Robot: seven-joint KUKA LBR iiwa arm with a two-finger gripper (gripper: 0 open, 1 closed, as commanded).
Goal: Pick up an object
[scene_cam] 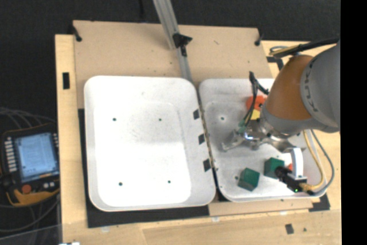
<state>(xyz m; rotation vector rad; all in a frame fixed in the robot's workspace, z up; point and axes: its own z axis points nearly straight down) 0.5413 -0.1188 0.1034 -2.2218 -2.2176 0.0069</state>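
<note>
Arm [298, 94] reaches in from the right, over the right bin [221, 100]. Orange band and grey housing cover the bin's upper right part. Gripper [248, 137] hangs low near the bin's middle, metal parts pointing left toward the divider. Grip state: cannot tell from this angle, and nothing is visibly in its hold.

Objects in right bin:
- Green block [248, 179], near the front edge, lying loose, just below and apart from the gripper.
- Second green piece [273, 167], to the right of the block, next to the arm's cabling and a white part [296, 159].
- Orange item [254, 102], partly hidden under the wrist, near the back of the bin.

Left bin [140, 140]: white floor with a few dark dots.

Surroundings: both bins sit on a tan bench [143, 46]. Metal pole [163, 3] slants down from the top to the gap between bins. Pendant w/ lit screen [33, 158] lies off the bench, far left.
</note>
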